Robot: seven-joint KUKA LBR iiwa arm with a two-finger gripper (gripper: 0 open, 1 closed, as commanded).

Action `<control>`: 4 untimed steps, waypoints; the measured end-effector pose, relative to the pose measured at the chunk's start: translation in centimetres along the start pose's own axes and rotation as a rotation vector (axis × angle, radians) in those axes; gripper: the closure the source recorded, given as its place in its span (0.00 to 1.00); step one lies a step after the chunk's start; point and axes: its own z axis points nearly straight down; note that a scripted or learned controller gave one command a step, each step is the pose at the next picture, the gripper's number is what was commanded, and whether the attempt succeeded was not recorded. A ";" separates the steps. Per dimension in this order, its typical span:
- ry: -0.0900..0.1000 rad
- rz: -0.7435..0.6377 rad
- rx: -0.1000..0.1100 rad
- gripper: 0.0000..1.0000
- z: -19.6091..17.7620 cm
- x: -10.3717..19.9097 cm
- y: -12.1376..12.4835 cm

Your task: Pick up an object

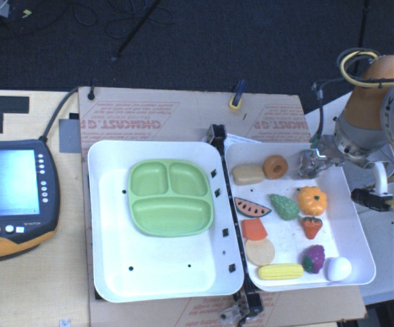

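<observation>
Metal claw (312, 161) blurred; finger gap unreadable.

Setting: robotics lab test station. Evidence: teach pendant (13, 196) with lit screen lying on the bench (20, 278); two white bins (108, 264) set on cardboard sheeting (162, 118); grey-and-orange robot arm (368, 107) at right; loose cables (135, 12) over dark floor; plastic toy food (286, 206) as test pieces.

Bright, even overhead light; soft shadows; slight blur
</observation>
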 end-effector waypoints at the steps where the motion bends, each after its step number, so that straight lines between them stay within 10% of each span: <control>1: -0.002 -0.001 -0.005 1.00 -5.0 -0.5 1.0; 2: -0.002 -0.001 -0.004 1.00 -9.0 -0.8 1.0; 4: 0.002 -0.004 0.004 1.00 -7.2 9.4 -1.0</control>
